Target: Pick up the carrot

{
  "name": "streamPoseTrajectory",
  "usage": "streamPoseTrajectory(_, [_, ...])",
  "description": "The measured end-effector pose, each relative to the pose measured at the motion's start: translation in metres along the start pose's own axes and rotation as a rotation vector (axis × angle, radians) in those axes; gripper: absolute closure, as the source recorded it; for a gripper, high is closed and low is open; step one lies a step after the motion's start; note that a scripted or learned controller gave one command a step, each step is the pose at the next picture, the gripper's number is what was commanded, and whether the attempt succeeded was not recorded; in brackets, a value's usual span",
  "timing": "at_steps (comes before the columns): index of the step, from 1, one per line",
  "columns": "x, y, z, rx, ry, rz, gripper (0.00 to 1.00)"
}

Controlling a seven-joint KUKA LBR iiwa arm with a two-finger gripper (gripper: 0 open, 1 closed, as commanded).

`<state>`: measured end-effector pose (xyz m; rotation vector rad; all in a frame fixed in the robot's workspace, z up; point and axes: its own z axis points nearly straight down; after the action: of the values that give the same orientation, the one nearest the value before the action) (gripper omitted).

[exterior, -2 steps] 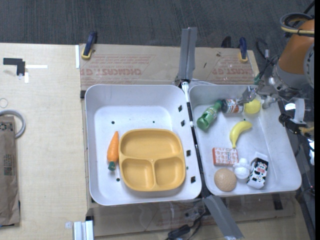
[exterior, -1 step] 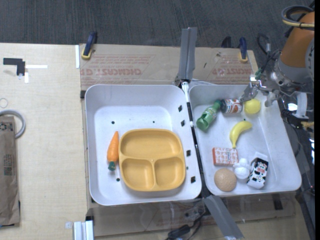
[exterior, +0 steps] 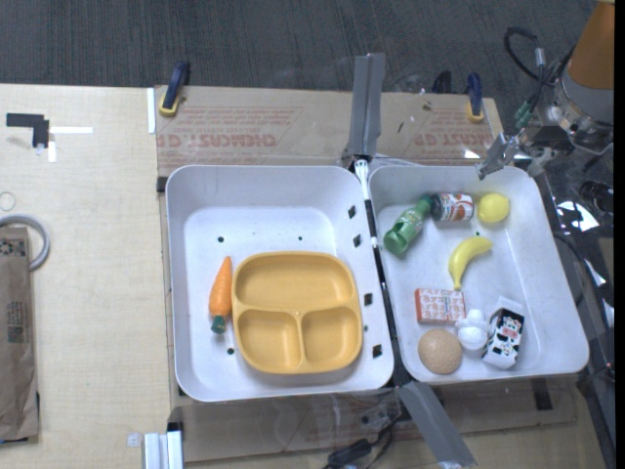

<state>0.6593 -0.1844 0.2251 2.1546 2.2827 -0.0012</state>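
Orange carrot (exterior: 222, 289): left bin (exterior: 186, 213), left wall, touching plate (exterior: 293, 313).
Gripper (exterior: 500, 156): right bin's (exterior: 547, 223) far edge; grip state unclear.
Advice: descend between wall and plate, across carrot's width.

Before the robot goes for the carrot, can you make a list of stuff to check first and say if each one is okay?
1. Carrot in plain sight: ok, it lies in the left bin.
2. Nothing on top of the carrot: ok.
3. Room around it: not ok, the yellow tray sits tight against its right side and the bin wall is close on its left.
4. Pincer near the carrot: not ok, it is over the far edge of the right bin.
5. Pincer open: cannot tell.
6. Path across: ok, the bottle and can lie low in the right bin.
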Motion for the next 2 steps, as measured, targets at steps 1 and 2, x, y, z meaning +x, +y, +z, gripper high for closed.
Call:
streamPoseTrajectory(1, [-0.015,-0.057,0.104,0.003,0.002,0.069,0.00])
streamPoseTrajectory(2, [-0.012,-0.049,0.133,0.009,0.010,0.704,0.00])
